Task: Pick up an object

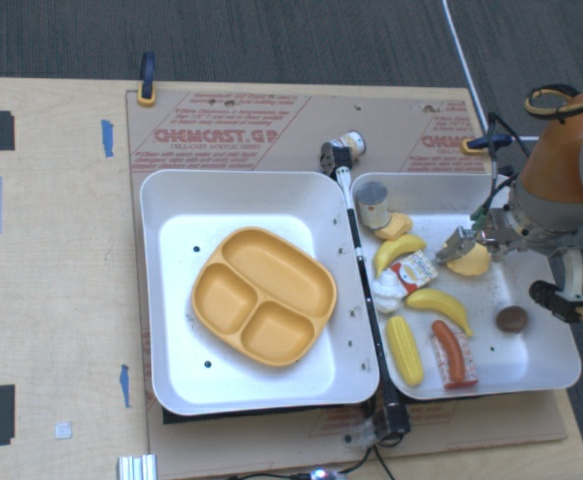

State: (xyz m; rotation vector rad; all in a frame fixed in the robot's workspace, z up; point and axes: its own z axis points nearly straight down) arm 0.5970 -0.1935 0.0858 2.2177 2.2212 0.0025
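Note:
The right bin (pixel 546 368) holds several toy foods. Among them are a pale yellow wedge (pixel 473 261), two bananas (pixel 395 252) (pixel 443 306), a corn cob (pixel 404 349), a red sausage (pixel 451 353) and a brown round piece (pixel 512 318). A grey cup (pixel 373 205), a red-and-white packet (pixel 414 271) and a white lump (pixel 385 291) lie near the bin's left wall. My gripper (pixel 468 241) hangs low over the bin's upper middle, right at the top edge of the yellow wedge. Whether it touches the wedge is unclear.
The left bin (pixel 161 218) carries a yellow three-compartment plate (pixel 263 295). A black divider bar (pixel 361 268) runs between the bins. The arm's grey body and orange band (pixel 561 163) rise over the right bin's far right corner. A black part (pixel 561 303) juts out beside the brown piece.

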